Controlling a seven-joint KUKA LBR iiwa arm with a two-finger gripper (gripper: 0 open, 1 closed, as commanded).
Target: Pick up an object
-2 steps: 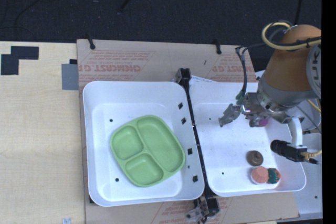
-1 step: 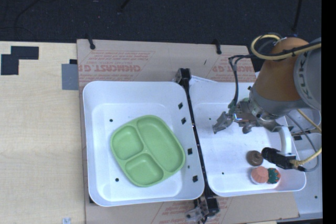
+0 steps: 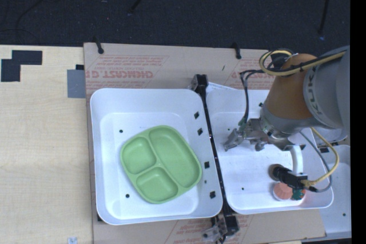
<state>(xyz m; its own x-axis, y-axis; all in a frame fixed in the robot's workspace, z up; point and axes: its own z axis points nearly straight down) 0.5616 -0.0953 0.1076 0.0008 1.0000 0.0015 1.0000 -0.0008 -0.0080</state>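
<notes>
My gripper (image 3: pixel 235 140) hangs low over the left part of the right bin (image 3: pixel 251 203), close to the divider between the bins. Nothing shows in its grasp. A small round salmon-pink object (image 3: pixel 281 191) lies near that bin's front right corner, with a small green piece (image 3: pixel 298 195) touching its right side. Both sit well to the right of and nearer the front than the gripper. In the left bin (image 3: pixel 108 123) a light green divided plate (image 3: pixel 160 164) with three compartments lies flat.
The grey arm with its orange band (image 3: pixel 289 94) comes in from the right over the right bin's back half. A black divider rail (image 3: pixel 209 146) separates the two bins. Brown cardboard (image 3: pixel 148 68) lies under and behind the bins.
</notes>
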